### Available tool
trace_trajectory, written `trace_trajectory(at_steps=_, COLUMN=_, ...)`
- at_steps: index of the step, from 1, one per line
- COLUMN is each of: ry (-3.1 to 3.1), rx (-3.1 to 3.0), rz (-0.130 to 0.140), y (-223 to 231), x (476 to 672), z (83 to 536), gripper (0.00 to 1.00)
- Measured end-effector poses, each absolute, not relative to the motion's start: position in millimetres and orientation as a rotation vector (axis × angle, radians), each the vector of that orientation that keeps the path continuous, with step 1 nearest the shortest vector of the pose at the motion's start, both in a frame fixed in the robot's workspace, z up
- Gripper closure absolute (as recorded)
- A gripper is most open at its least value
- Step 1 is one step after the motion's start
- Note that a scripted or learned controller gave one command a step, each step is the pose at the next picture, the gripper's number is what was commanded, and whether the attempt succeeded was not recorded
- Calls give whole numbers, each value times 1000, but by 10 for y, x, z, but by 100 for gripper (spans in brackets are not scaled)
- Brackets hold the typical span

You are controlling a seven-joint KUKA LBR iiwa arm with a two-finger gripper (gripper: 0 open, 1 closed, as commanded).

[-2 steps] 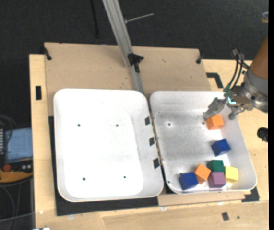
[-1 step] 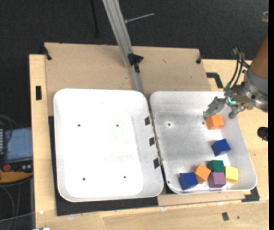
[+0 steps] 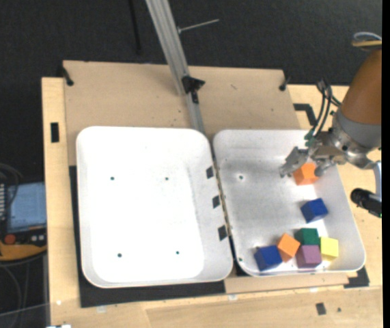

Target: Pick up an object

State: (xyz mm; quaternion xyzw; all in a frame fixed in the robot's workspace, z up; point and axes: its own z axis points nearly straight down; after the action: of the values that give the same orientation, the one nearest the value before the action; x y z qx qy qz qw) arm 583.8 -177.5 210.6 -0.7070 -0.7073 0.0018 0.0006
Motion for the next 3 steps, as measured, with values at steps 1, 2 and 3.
trace_trajectory(at_steps=1, ry=-2220, rx=-2223, rz=4, y=-1813, x=5785, z=1519, gripper=0)
trace_trajectory(at_steps=2, ry=-2216, rx=-2225, rz=7, y=-1828, x=5774, z=1000, gripper=0)
trace_trajectory(at_steps=3, ry=-2213, rx=-2234, rz=-5, y=-1828, x=5800, z=1141, gripper=100)
